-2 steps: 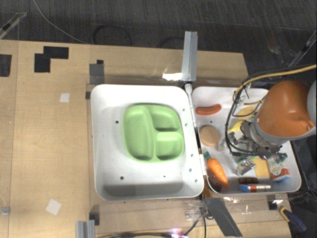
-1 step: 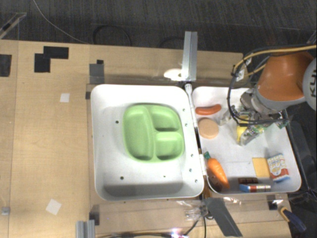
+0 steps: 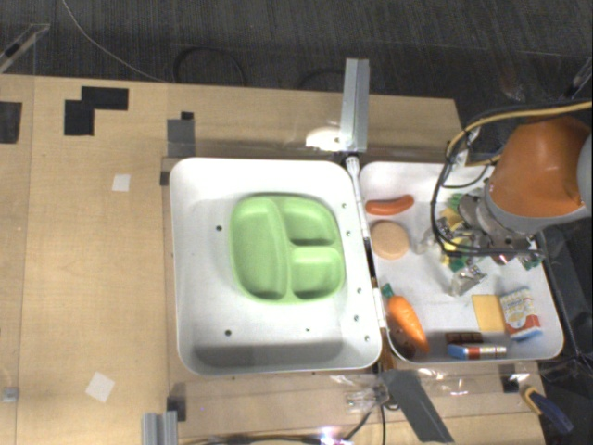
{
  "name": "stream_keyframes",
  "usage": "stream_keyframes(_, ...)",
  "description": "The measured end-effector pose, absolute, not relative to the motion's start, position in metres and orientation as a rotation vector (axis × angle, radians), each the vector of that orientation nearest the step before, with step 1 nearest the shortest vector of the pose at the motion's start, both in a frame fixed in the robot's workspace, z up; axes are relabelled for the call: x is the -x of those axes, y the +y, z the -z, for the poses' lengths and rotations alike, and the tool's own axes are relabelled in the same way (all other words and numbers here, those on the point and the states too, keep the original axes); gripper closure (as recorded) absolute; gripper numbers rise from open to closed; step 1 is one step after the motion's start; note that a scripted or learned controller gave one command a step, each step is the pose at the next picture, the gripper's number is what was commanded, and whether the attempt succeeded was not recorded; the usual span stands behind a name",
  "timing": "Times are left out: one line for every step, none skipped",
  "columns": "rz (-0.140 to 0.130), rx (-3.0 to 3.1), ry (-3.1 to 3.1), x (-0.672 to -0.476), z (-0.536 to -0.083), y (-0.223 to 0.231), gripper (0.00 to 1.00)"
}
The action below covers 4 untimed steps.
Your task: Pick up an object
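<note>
Two white bins sit side by side on the wooden surface (image 3: 83, 276). The left bin (image 3: 199, 323) holds one green tray (image 3: 283, 246) with three compartments. The right bin (image 3: 422, 315) holds the loose items: one sausage (image 3: 389, 206) near its top left, one round tan patty (image 3: 390, 240) just below that, one carrot (image 3: 406, 322) at the lower left against the wall, one marker (image 3: 475, 349) along the bottom edge, one yellow block (image 3: 488, 312) and one small carton (image 3: 520, 308) just beside it. The arm (image 3: 542, 170) hangs over the right bin's upper right part; the pincer (image 3: 466, 272) points down above bare floor near the yellow block, and whether it is open or closed I cannot tell
</note>
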<state>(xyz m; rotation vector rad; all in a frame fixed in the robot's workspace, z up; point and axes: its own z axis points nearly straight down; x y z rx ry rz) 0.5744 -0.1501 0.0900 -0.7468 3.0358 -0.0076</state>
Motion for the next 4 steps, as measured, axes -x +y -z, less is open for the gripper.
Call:
stream_keyframes(0.009,0.769,3.031,-0.632,-0.114,-0.188,0.00)
stream_keyframes(0.005,0.789,3.026,-0.673,-0.089,-0.148,0.00)
stream_keyframes(-0.001,0.716,3.046,-0.633,-0.089,-0.077,0.00)
stream_keyframes(0.006,0.763,3.034,-0.654,-0.089,-0.118,0.00)
